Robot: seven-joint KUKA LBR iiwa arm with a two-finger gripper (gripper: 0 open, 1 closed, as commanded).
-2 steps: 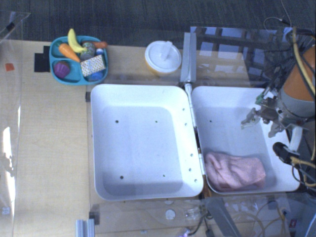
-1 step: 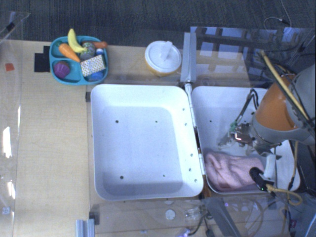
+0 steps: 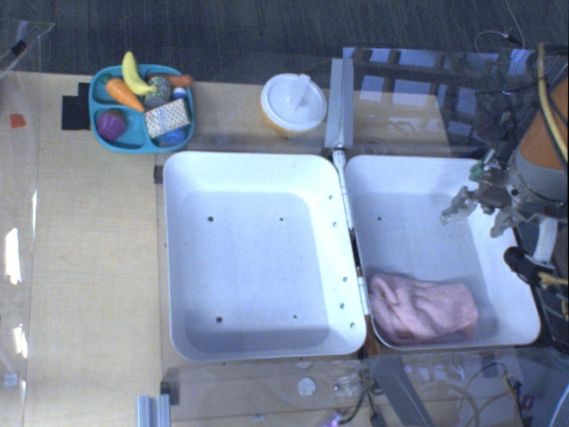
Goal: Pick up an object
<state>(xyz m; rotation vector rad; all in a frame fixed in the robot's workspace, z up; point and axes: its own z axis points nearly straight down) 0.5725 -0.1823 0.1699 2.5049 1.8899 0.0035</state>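
Camera view, looking down at a slant on a pale wooden surface [image 3: 89, 265] bearing two shallow white bins side by side. The left bin [image 3: 253, 181] shows a bare floor marked by a few small dark holes. The right bin [image 3: 400, 194] holds a crumpled pink cloth [image 3: 422, 308], which lies against the near wall, toward the bin's near left corner and close to the divider between the bins. The arm [image 3: 542, 149], grey with an orange band above the wrist, enters from the right edge and ends over the far right part of the right bin. The tool [image 3: 480, 205] hangs there above the white floor, well apart from the pink cloth, with nothing visible between its fingers; the fingers appear spread apart, though their thin metal parts blur against the bin and the exact gap is hard to read. Dark cables run down beside the wrist at the right edge. Beyond the bins, on the far left of the surface, stands a blue compartment tray [image 3: 124, 140] carrying toy foods, among them a yellow banana [image 3: 135, 76] and an orange carrot [image 3: 123, 93]. A white lidded cup [image 3: 293, 103] stands behind the gap between the bins.
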